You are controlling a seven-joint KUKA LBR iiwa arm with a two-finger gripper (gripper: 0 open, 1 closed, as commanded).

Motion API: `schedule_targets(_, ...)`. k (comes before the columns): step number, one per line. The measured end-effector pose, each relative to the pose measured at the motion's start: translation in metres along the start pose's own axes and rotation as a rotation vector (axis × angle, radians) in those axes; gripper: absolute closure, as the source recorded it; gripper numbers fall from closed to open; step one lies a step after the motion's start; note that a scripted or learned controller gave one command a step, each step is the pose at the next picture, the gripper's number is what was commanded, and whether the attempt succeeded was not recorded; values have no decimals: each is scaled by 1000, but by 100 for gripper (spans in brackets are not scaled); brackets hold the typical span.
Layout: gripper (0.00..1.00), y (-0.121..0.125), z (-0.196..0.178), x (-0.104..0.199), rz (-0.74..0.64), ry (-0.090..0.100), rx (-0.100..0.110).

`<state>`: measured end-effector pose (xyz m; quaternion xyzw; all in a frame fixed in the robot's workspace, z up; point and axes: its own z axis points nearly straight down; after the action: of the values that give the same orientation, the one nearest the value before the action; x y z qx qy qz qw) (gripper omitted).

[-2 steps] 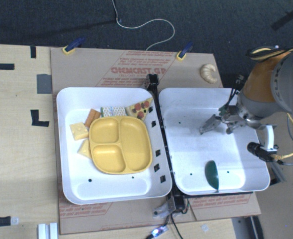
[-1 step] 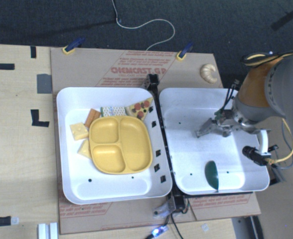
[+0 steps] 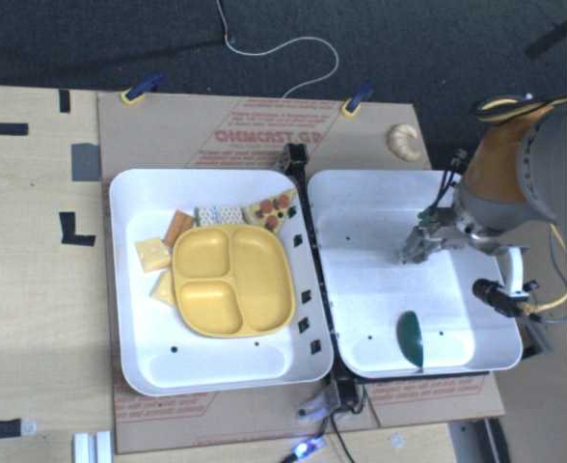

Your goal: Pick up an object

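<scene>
A dark green oblong object [image 3: 411, 339] lies near the front edge of the right bin [image 3: 361, 210]. My gripper [image 3: 415, 247] hangs low over the right bin's middle right, above and slightly right of the green object and apart from it. A yellow divided plate [image 3: 233, 280] fills the middle of the left bin [image 3: 139, 355]. Around the plate's far and left sides lie a pizza slice [image 3: 274, 207], a brown piece [image 3: 178, 227], a pale yellow block [image 3: 152, 254] and a speckled strip [image 3: 219, 216].
The arm's orange band [image 3: 500, 157] and grey wrist reach in over the right bin's right rim. A beige shell-like thing [image 3: 406, 141] rests on the cardboard behind the right bin. A white cable [image 3: 283, 51] loops on the dark floor behind.
</scene>
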<state>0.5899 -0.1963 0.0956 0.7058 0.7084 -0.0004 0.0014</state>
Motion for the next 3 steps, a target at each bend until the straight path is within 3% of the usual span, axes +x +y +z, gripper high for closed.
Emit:
schedule_targets(2, 100, 12, -125, 7, 1, 1, -4)
schedule_targets(3, 100, 12, -129, 8, 2, 3, 1)
